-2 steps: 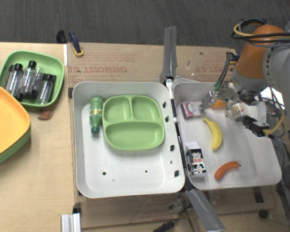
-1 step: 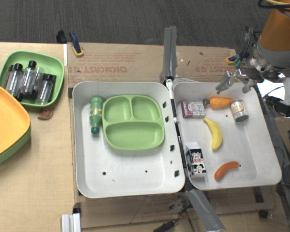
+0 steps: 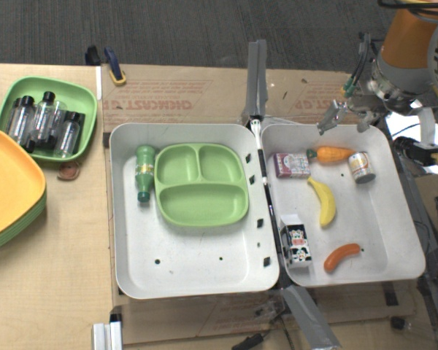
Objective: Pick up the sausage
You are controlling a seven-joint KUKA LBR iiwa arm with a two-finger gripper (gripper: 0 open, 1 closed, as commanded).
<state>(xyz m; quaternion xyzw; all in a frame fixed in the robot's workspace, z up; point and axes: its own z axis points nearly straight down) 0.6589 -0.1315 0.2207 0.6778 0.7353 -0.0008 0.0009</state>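
Gripper (image 3: 347,117) over the right bin's (image 3: 401,195) far rim

I see its fingers spread, holding nothing; the sausage (image 3: 342,257) lies near that bin's front, on white plastic.

Two white bins (image 3: 128,195) are counted, along with one sausage (image 3: 341,257), one banana (image 3: 323,202), one carrot (image 3: 333,154), one can (image 3: 360,167), two cartons (image 3: 291,165) and one green bottle (image 3: 144,172).

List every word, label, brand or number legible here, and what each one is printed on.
Red lettering on the cardboard sheet behind the bins: upside down and too blurred to read.
Pink box: print too small.
Tin can: label unreadable.
Small carton: picture only, no legible words.
Green bottle: label blurred.
Bottles in the green tray: nothing readable.
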